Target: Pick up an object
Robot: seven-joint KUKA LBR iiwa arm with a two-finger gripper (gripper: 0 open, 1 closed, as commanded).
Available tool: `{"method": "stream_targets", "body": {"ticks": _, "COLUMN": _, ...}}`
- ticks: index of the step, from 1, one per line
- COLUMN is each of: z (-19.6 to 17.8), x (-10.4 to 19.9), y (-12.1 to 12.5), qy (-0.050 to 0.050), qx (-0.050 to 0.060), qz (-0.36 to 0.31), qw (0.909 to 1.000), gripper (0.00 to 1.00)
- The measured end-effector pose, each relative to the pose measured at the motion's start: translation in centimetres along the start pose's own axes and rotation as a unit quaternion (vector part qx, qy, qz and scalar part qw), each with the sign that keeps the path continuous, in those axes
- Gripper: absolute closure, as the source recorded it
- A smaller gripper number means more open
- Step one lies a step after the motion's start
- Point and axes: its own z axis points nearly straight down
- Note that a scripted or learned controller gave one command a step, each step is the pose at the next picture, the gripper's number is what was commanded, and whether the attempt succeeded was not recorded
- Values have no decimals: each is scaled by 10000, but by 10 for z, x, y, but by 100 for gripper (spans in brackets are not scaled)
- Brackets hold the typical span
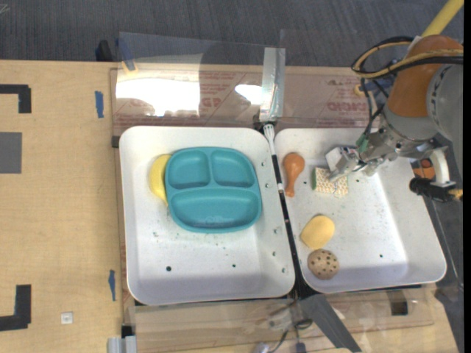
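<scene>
Gripper (340, 165) hangs low in the upper part of the right bin (397, 252), right over a pale sandwich (332, 184); whether it is open or closed cannot be told. Left of it lies an orange drumstick (292, 169). Lower in the frame sit a yellow lump (317, 231) and a speckled cookie (322, 263). A teal divided plate (213, 188) fills the left bin (147, 271).

The only lettering sits on the cardboard sheet (309, 98) lying behind the two white bins: faint red print runs along it in short lines, both to the left under the glare of a clear plastic panel (199, 72) and to the right near the arm (the letters are too small and washed out to make out a single word). No brand, number or sign can be read on the bins, the bench or the arm.
</scene>
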Motion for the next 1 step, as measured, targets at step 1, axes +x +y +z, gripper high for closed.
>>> {"method": "stream_targets", "body": {"ticks": 1, "z": 4, "x": -14, "y": -19, "qy": -43, "qx": -311, "qz": 703, "qw": 9970, "gripper": 0}}
